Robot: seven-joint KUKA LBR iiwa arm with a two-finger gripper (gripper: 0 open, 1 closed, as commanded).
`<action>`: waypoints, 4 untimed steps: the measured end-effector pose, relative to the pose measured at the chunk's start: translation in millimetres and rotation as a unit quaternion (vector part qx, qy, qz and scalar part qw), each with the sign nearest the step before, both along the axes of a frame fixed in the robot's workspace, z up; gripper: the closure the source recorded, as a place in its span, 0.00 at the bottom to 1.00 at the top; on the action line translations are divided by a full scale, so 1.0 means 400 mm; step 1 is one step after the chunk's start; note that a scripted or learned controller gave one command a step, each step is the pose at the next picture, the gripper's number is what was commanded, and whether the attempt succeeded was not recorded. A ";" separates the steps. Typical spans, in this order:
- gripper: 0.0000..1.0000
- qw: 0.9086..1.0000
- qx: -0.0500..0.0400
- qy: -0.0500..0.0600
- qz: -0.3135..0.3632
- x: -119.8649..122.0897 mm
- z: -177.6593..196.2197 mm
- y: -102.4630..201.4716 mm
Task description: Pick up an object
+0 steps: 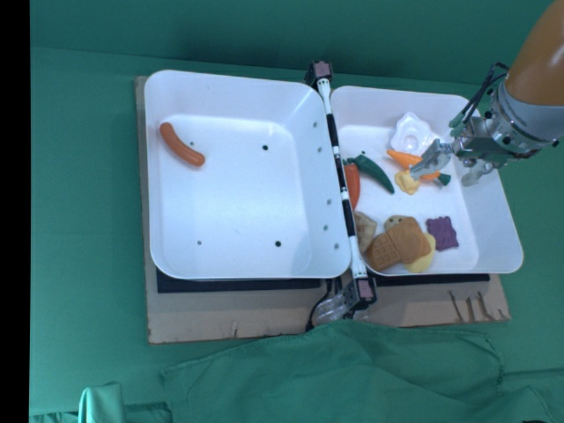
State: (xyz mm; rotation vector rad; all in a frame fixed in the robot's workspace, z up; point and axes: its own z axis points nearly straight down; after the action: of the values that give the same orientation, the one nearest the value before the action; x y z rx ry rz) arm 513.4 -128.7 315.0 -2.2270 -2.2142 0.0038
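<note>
We see the gripper (438, 155) low over the right bin (493, 227), among crowded toy food. We cannot tell how it is set. Under it lie a carrot (404, 158) and a yellow piece (406, 181), with a fried egg (413, 132) just beside. A green pepper (374, 171) lies near. A sausage (181, 144) lies alone in the left bin (229, 236).

Two bins (233, 91), white, on a green-covered bench (88, 192). Sausage (181, 144), orange-red. Pepper (374, 171), dark green. Carrot (352, 181), orange. Fried egg (413, 133), white. Waffle-patterned piece (443, 233), purple. Biscuit (397, 243), tan-brown, gridded. Arm band (542, 55), orange; gripper (454, 159), grey metal.
</note>
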 end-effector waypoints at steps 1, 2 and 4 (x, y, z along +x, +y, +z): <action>0.00 1.000 0.000 0.000 0.000 0.005 -0.102 -0.007; 0.00 1.000 0.000 0.000 0.000 0.009 -0.204 -0.012; 1.00 1.000 -0.003 -0.009 -0.001 0.018 -0.288 -0.021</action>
State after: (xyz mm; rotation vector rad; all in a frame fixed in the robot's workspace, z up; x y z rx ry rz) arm 520.5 -137.3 199.9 -2.2427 -2.2241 -0.0098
